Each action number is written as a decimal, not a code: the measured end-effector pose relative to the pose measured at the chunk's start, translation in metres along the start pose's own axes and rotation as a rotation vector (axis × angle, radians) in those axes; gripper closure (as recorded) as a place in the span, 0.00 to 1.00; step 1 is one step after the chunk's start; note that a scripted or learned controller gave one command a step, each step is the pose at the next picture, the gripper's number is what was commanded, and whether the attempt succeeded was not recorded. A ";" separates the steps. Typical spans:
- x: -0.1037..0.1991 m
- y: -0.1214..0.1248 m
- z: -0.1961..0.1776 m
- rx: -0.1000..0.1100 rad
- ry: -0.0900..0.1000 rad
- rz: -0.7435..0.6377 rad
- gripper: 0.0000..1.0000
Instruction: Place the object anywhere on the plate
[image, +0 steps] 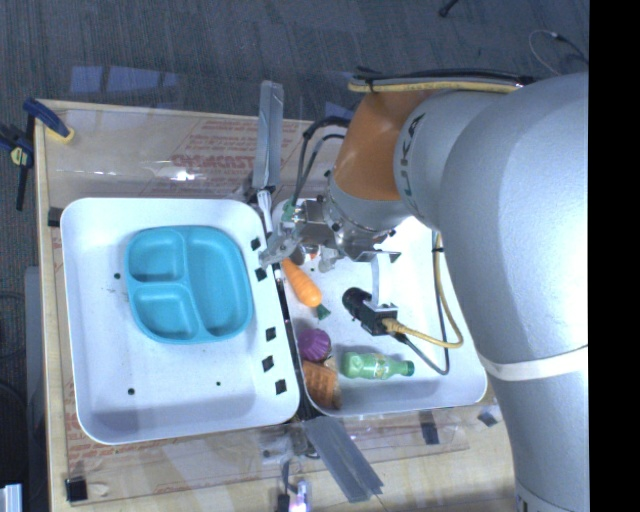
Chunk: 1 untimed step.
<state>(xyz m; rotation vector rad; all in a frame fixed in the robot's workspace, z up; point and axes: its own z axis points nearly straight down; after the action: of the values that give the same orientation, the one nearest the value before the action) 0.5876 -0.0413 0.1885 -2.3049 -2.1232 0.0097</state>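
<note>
The plate (187, 283), a blue three-compartment tray, lies in the left bin (100, 400) with nothing on it. The likely object, a carrot (301, 284), lies in the right bin (455, 395) at its left edge, just beside the wall between the two bins, slanting from far-left to near-right with its green end nearest.

The end effector (300, 238) sits directly over the far end of the carrot, very close to it or touching. How far it is spread cannot be told from this angle, nor whether it has the carrot; the carrot looks to be resting in the bin rather than lifted. So the step in hand seems to be the pick, with the transfer not yet begun.

If the grasp takes, the next move calls for a lift high enough to clear the dividing wall, a short carry left over the plate, and a release into any compartment. The risk is the carrot's place against the wall, which leaves little room on that side.

The arm (500, 200) comes in from the right, its grey bulk covering much of the right bin, the orange band angled down and left toward the wrist. Nearer in the right bin lie a purple vegetable (314, 345), a green bottle (375, 366) on its side, and a brown item (321, 381) at the near-left corner.
</note>
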 end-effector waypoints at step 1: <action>0.001 0.001 -0.007 0.007 0.000 -0.008 1.00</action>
<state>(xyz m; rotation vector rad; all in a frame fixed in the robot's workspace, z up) 0.5884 -0.0406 0.1957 -2.2927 -2.1291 0.0171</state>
